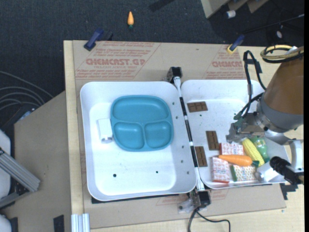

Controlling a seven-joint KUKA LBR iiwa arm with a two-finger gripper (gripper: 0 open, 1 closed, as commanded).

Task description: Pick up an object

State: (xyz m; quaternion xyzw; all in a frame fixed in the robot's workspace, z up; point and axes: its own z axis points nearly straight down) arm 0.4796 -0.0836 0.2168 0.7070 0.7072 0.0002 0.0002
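I am looking at a robot lab, not a home. My arm (pixel 285 98) reaches over a bench (pixel 145 57) covered with brown cardboard that has a printed company name on it. Two white bins (pixel 91 129) sit side by side, held by black clamps (pixel 175 74). Blue clips (pixel 93 39) fix the cardboard at the back edge. Loose cables (pixel 19 105) lie on the dark carpet (pixel 43 13) at the left, beside a metal rail (pixel 19 170).
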